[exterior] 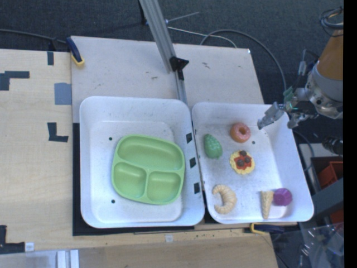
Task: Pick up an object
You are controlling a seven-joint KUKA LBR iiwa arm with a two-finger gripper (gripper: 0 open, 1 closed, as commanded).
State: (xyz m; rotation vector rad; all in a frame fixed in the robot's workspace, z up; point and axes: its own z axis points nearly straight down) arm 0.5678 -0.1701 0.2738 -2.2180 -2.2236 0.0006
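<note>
You see the gripper [274,116] over the right bin's [290,149] upper right rim, its arm [329,77] cut off by the frame edge. Its shape is blurred. Below it lie a donut [240,132], green piece [212,146], pizza [242,162], croissant [224,198] and cone [267,202]. The left bin [92,149] holds a tray [148,169].

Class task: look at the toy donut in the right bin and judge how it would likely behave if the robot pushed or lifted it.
The donut lies flat on its ring face, so a push would probably slide it rather than roll it. It looks like small moulded toy food, likely light and stiff. Its rounded rim might slip from a two-finger pinch.
</note>
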